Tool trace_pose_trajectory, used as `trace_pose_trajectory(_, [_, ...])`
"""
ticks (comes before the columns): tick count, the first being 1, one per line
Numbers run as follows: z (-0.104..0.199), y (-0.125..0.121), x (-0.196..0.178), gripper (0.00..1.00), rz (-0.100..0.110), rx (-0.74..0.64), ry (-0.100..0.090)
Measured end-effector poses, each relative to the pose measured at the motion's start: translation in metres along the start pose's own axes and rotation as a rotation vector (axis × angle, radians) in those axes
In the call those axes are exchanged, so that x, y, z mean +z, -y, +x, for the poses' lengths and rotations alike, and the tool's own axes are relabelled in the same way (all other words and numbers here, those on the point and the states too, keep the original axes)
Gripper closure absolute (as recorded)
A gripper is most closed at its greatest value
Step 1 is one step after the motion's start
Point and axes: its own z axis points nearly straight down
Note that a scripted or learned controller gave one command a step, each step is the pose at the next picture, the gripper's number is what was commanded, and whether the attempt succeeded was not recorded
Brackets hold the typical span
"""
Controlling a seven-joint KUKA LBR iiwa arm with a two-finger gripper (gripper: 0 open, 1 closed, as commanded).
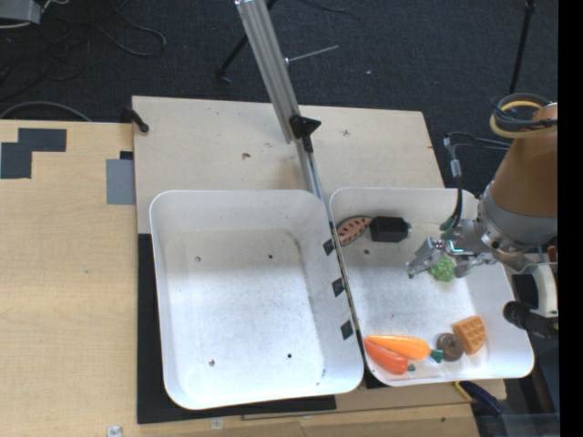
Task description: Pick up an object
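Gripper (441, 260) was over right bin (510, 364), fingers closed around small green object (444, 269). Black block (389, 228) lay near divider; carrot (398, 345) and waffle piece (470, 333) lay near front edge.

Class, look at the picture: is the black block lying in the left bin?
No, the black block lies in the right bin, beside the brown piece near the divider.

The arm (533, 185) runs off the right edge, its base out of frame. A small green object (443, 269) sits at the gripper (435, 260) (whether gripped or merely beside it cannot be told). Part of the right bin's (414, 381) wall lies hidden beneath the arm.
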Motion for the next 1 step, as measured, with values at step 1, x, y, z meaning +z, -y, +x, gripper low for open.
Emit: trace_pose_trajectory(1, [-0.0011, -0.0008, -0.0021, 0.0, -0.005, 0.004, 0.001])
